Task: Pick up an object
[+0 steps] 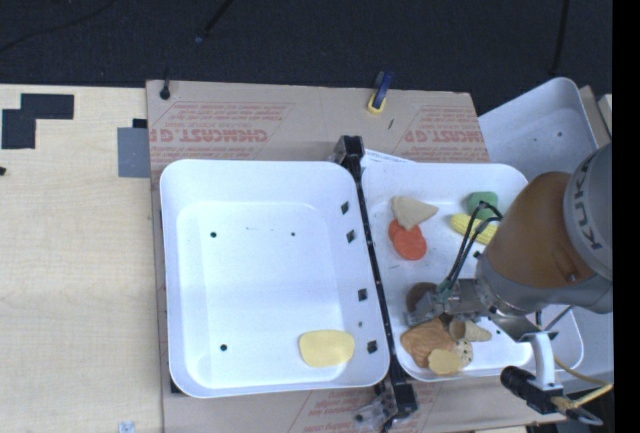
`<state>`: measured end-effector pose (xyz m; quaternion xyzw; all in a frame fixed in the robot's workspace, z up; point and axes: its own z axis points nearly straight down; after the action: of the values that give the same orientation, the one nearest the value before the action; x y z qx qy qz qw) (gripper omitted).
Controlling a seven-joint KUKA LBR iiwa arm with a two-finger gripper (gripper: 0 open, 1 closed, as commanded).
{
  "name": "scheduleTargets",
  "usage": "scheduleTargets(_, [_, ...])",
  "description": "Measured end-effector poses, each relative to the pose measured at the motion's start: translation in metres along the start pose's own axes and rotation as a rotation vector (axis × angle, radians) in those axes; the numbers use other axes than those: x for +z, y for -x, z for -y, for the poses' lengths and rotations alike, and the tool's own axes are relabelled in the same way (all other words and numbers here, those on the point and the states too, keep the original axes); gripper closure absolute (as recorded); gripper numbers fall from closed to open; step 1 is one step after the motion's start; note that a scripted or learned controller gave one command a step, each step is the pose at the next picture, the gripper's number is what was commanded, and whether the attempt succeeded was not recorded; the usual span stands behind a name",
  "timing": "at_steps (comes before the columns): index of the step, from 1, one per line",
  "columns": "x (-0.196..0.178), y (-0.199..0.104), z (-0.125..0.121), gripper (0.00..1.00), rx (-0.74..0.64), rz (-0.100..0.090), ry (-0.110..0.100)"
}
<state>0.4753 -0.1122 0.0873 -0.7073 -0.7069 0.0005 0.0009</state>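
Nearest the lens, orange-banded wrist of the arm, reaching down into the right bin. Gripper low among brown pieces at the near edge; jaw state impossible to tell. Best kept straight down over 1 piece, clear of the bin wall. From the left: 1 yellow piece in the left bin, then red disc, cream wedge, green piece. Crowding the main hindrance

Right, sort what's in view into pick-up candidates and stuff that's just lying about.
Candidates:
- yellow piece, left bin
- red piece, right bin
- cream wedge
- green piece
- tan pieces under the gripper

Lying about:
- blue and yellow clip
- cardboard sheet
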Motion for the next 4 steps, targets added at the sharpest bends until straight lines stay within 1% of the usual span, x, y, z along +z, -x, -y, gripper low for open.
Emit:
scheduleTargets(1, [-0.01,0.001,0.0,1.0,0.01,-0.001,0.0])
scheduleTargets(2, [-0.106,-0.043,-0.069,1.0,-0.007,0.0,0.013])
scheduleTargets(3, [-0.1,-0.04,-0.064,0.0,-0.001,0.0,-0.001])
scheduleTargets(4, [0.003,-0.024,-0.04,0.0,0.002,0.003,0.002])
